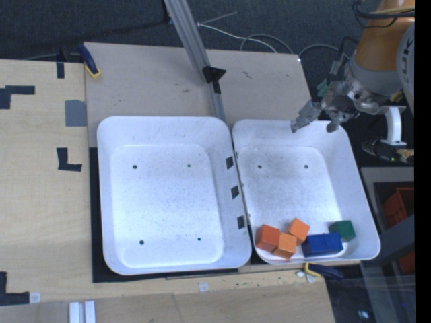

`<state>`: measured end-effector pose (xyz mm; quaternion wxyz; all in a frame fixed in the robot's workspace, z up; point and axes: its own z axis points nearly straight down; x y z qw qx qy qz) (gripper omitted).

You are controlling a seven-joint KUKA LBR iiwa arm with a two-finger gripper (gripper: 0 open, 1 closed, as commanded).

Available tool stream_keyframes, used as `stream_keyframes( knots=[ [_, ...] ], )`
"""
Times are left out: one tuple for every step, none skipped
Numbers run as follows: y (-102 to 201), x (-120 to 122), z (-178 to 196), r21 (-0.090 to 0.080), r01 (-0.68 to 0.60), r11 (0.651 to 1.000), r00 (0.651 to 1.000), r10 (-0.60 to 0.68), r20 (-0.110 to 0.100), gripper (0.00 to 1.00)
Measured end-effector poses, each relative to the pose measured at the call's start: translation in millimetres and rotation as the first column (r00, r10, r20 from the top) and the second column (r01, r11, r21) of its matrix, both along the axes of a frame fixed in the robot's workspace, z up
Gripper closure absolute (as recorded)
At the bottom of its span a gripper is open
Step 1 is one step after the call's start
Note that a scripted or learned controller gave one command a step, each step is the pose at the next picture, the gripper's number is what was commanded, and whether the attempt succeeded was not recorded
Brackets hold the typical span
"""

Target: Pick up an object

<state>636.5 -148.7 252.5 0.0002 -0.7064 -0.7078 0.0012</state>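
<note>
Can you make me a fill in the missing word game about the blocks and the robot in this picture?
1. All the blocks sit in the ____ bin of the camera view.
2. The biggest block is coloured ____.
3. The number of orange blocks is ____.
4. The tool hangs over that bin's ____ edge, away from the blocks.

Missing words: right; blue; three; far

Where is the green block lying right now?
The green block lies in the right bin, at its near right corner, just behind the blue block and right of the orange blocks.
</note>
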Motion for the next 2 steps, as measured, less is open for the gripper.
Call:
stream_keyframes(
  knots=[
    [7.7,-40.5,31.6,0.001,0.001,1.000,1.000,-0.001,0.004,0.00],
    [27.5,-8.9,79.4,0.001,-0.003,1.000,1.000,0.003,0.008,0.00]
  ],
)
